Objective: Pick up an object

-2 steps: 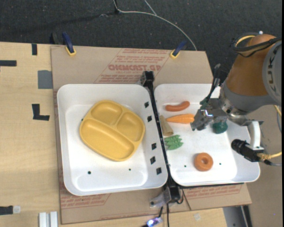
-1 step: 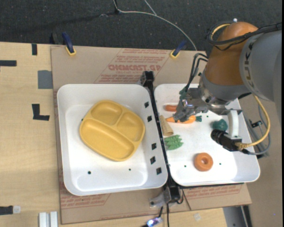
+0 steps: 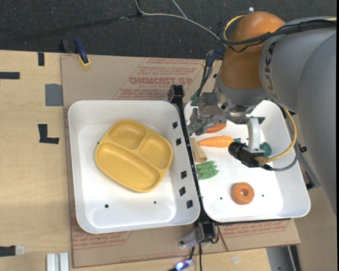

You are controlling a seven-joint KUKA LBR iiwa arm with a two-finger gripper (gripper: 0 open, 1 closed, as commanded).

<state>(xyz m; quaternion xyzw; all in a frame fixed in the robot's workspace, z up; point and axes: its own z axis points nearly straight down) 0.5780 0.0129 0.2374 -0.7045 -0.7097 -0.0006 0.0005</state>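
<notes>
In the right bin (image 3: 288,208), the claw (image 3: 206,120) is hovering over its upper-left corner; its state is unclear. Just beside it an orange carrot (image 3: 216,141) is lying flat, tapering rightward. A yellow plate (image 3: 134,155) is sitting in the left bin (image 3: 85,208).

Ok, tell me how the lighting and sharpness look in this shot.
Camera view: even, soft lighting, with faint shadows under the yellow tray and the orange ring; the white bins are bright but not blown out; the carrot and tray are sharp, while the grey arm, nearest the lens, looks soft; a glossy highlight sits on its orange band.
</notes>
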